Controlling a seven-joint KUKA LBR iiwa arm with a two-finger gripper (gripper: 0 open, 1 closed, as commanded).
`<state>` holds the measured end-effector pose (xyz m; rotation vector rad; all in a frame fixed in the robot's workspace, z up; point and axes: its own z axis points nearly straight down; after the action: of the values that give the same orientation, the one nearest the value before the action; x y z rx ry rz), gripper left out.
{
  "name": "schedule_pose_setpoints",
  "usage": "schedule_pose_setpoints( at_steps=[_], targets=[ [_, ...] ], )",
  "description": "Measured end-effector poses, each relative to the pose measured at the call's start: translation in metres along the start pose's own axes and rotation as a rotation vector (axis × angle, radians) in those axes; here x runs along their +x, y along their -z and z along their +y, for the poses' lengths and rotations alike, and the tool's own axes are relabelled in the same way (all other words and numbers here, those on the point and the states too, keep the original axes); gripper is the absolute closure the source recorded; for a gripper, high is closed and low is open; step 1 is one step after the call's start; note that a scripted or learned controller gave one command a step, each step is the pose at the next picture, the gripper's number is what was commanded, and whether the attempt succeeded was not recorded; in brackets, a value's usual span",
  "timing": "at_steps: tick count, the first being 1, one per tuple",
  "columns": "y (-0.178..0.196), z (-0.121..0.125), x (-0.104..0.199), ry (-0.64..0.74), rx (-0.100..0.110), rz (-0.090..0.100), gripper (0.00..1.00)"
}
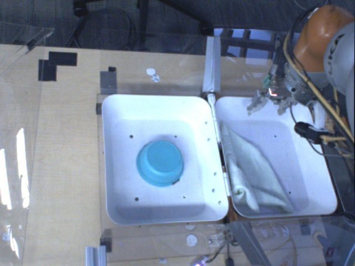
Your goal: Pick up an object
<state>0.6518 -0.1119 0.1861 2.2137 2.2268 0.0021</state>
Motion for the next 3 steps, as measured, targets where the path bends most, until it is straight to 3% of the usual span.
schedule_pose_setpoints(
  at_steps=[1,2,3],
  targets=[
    [-0.088,0.017,0.029,0.244,0.000,0.000,0.00],
    [-0.076,0.020,0.031,0.247,-0.007,-0.001,1.00],
    [-0.065,0.021,0.033,0.251,-0.012,-0.002,1.00]
  ],
)
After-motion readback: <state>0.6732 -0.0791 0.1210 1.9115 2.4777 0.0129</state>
